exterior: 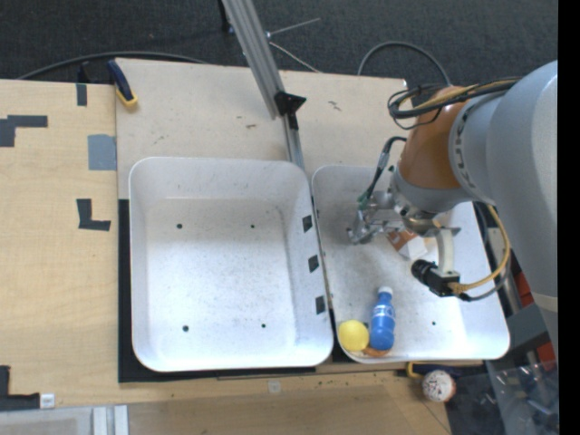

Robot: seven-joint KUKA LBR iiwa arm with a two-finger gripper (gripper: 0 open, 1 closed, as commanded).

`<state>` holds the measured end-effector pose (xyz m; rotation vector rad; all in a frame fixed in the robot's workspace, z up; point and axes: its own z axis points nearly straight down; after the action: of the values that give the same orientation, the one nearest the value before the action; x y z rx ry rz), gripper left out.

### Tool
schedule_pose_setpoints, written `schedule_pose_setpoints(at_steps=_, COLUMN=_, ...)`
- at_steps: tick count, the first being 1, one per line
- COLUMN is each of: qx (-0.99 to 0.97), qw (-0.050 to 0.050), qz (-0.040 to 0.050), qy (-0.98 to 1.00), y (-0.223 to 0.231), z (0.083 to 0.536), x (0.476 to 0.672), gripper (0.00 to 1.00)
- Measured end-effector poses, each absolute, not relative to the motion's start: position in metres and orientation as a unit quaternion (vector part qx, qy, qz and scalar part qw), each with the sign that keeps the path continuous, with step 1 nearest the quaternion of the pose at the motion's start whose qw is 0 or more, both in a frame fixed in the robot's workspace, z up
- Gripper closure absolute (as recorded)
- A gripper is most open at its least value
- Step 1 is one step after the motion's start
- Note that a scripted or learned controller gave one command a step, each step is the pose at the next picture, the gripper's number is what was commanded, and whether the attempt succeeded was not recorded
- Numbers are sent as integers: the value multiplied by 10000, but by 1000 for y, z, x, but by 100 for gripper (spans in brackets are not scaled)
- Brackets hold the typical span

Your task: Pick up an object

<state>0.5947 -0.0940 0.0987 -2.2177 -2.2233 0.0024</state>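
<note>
While the arm (494,143) reached in from the right, its tool (362,229) hung low over the upper middle of the right bin (340,193). Whether the tool was open or closed could not be told from this slanted look down, and nothing could be seen in its grip.

A bottle (382,319) lay on its side near the front of the right bin, well apart from the tool. It was blue with a white cap pointing toward the back of the bin, and a pale label band crossed its middle. Just beside it on the left, touching or nearly so, sat a yellow ball (352,335), round and plain. A thin orange thing (373,352) lay at the front wall under both, too small to name. Another thing (405,240), white with an orange-brown patch, lay partly hidden under the wrist, just right of the tool; its shape could not be made out.

In the left bin (145,243) only dark specks and four small holes marked the floor.

On the counter (54,243) were grey and black tape marks, and a blue and yellow clamp (122,84) lay near the back edge. A metal pole (258,48) slanted down between the bins. Below the right bin's front edge lay a small pale ball (439,385).
</note>
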Motion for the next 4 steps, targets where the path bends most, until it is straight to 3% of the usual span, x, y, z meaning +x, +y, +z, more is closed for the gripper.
schedule_pose_setpoints(at_steps=1, qx=-7068, qw=-20, qz=-13, qy=-7074, y=-99, z=160, x=599, gripper=100)
schedule_pose_setpoints(at_steps=3, qx=-7067, qw=-9, qz=-8, qy=-7075, y=-105, z=234, x=598, gripper=100)
schedule_pose_setpoints(at_steps=4, qx=-7049, qw=14, qz=4, qy=-7093, y=-48, z=223, x=601, gripper=100)
